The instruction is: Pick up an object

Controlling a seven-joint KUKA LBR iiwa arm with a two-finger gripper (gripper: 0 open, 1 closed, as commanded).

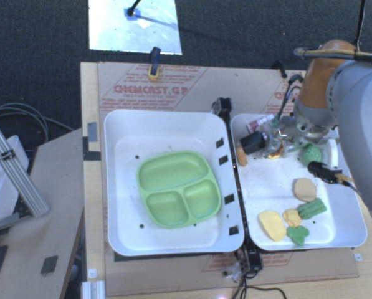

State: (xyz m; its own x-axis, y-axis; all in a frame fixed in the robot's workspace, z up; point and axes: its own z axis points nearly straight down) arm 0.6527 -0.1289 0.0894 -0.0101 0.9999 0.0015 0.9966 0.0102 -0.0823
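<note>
My gripper [275, 146] is low over the far part of the right bin [348, 238], reaching in from the right. A small yellow and red piece [273, 156] lies just beneath it; whether it is gripped is hidden. A green round toy [311, 153] sits to the gripper's right. Nearer the front lie a tan lump [305, 189], a dark green piece [312, 208], a yellow oval [271, 225], a small yellow piece [291, 217] and a light green piece [298, 233]. An orange piece [241, 154] rests against the bin's left wall.
The left bin [120, 136] holds a light green divided plate [176, 189]. A pink-ended item [258, 124] lies by the right bin's far rim. The arm's grey body covers the right bin's right side. Bare floor shows in the right bin's middle.
</note>
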